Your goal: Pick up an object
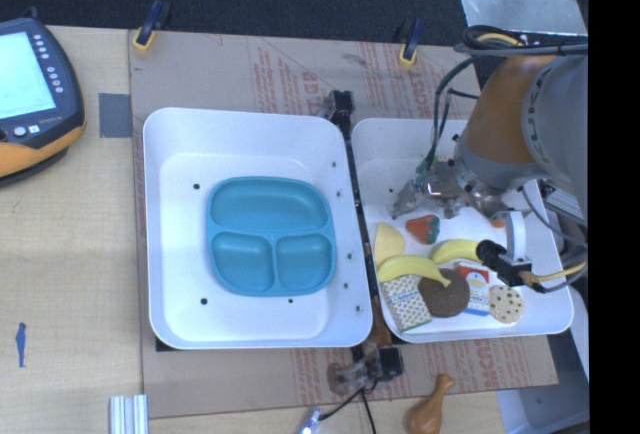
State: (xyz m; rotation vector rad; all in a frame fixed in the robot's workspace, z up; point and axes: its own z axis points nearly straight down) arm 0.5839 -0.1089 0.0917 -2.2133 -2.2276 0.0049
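Hand (428,194) low in the right bin (385,147), just above a red strawberry-like toy (423,227); fingers spread wide, gripping nothing. Near of it, clustered toward the bin's near edge: two yellow bananas (410,267), a brown round cookie (444,295), a patterned packet (402,305), a pale chip cookie (506,304). In the left bin (160,222), a blue divided plate (271,232), centred. On the table (70,252), far left, a tablet-like pendant (30,87); at the near edge, a brown drumstick toy (430,407).
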